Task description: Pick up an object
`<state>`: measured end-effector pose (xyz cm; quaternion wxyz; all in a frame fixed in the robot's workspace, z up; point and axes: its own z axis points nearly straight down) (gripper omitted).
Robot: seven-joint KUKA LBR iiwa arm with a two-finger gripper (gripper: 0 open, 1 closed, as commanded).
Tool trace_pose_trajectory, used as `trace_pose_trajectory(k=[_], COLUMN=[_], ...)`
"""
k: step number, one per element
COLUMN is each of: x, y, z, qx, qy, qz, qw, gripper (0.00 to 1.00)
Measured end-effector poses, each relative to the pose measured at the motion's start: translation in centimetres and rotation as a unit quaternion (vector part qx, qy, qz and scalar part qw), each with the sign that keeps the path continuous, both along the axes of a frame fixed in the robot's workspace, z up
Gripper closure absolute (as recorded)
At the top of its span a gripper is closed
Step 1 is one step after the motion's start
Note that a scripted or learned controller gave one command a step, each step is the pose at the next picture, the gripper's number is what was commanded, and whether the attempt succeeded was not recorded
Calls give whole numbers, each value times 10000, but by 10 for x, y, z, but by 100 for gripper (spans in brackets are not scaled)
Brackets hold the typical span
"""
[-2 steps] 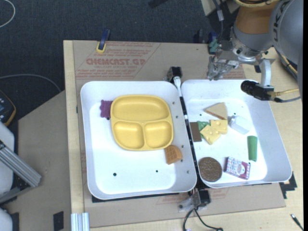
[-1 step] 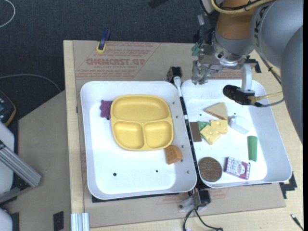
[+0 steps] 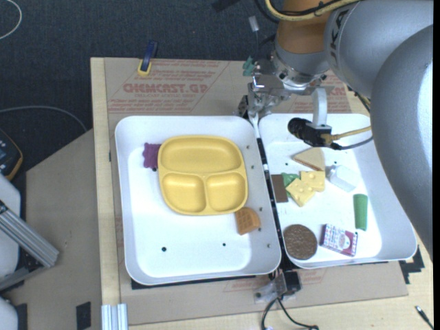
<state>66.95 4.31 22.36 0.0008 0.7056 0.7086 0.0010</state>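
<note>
Two shallow white bins sit side by side on the surface [image 3: 185,88], seen from the overhead camera. In the left bin [image 3: 124,184] you have a yellow divided plate [image 3: 203,174], a purple piece [image 3: 150,155] touching its left edge, and a brown bread-like chunk [image 3: 247,220] just off its lower right corner. The right bin [image 3: 377,234] holds the other candidates for picking: a tan wedge [image 3: 311,159], a yellow cheese block [image 3: 306,186] just below it, a dark brown bar [image 3: 279,188] beside the divider, a brown round disc [image 3: 300,240], a red-and-white packet [image 3: 339,240] next to the disc, and a green cylinder [image 3: 361,211] near the right side. The arm [image 3: 309,19] reaches down over the back rim where the two bins meet; you cannot tell whether the jaws are apart or together.
</note>
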Motion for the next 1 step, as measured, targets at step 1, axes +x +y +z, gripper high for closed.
trace_pose_trajectory(k=[1], x=[-11], y=[17], z=[-8], qx=[0], qy=[29], qz=[-10], qw=[10000], gripper=[100])
